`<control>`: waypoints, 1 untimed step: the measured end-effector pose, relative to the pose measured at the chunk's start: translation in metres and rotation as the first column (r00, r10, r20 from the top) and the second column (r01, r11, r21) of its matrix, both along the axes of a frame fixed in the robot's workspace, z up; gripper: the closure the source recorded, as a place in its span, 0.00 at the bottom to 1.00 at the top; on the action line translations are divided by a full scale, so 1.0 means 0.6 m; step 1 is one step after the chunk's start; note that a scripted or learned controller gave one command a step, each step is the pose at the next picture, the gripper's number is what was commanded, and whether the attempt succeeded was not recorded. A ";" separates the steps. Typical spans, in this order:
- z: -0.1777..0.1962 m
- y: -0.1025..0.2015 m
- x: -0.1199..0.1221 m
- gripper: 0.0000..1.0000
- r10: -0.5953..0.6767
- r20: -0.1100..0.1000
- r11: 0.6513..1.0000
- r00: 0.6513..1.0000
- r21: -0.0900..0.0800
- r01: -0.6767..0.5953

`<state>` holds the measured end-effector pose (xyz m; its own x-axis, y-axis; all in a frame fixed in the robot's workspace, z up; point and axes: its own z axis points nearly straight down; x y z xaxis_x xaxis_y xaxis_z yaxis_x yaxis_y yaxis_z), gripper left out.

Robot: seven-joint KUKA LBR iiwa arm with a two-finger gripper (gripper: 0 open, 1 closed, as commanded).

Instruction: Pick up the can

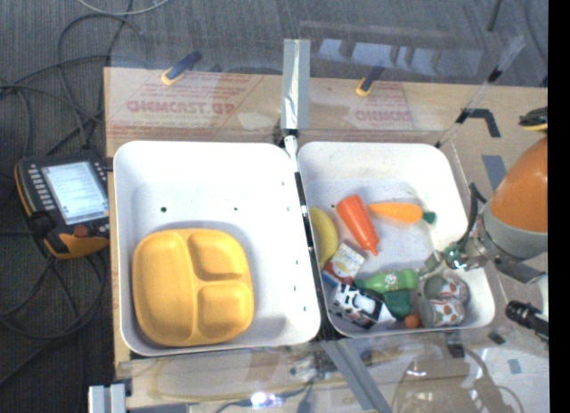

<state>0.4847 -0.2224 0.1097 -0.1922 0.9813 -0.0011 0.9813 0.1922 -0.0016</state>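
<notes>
The tool (452,258) hangs low over the right bin's (374,157) right side, close to its rim; whether it is parted or closed cannot be told. The can (443,301) lies on its side just below it, in the bin's near right corner, hemmed by both walls. A green bottle (389,280) touches its left. Farther left crowd a carrot (396,213), an orange bottle (357,222) and a banana (324,234). The bin's far half is bare. The left bin (205,171) holds a yellow tray (192,285).

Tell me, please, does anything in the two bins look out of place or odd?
Nothing looks spilled or damaged. The right bin is crowded near its front: the can lies on its side against the green bottle.
</notes>
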 end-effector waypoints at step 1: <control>-0.001 0.003 0.000 0.00 0.002 -0.001 1.000 1.000 0.003 -0.002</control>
<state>0.4845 -0.2207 0.1091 -0.1939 0.9810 0.0020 0.9810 0.1939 -0.0019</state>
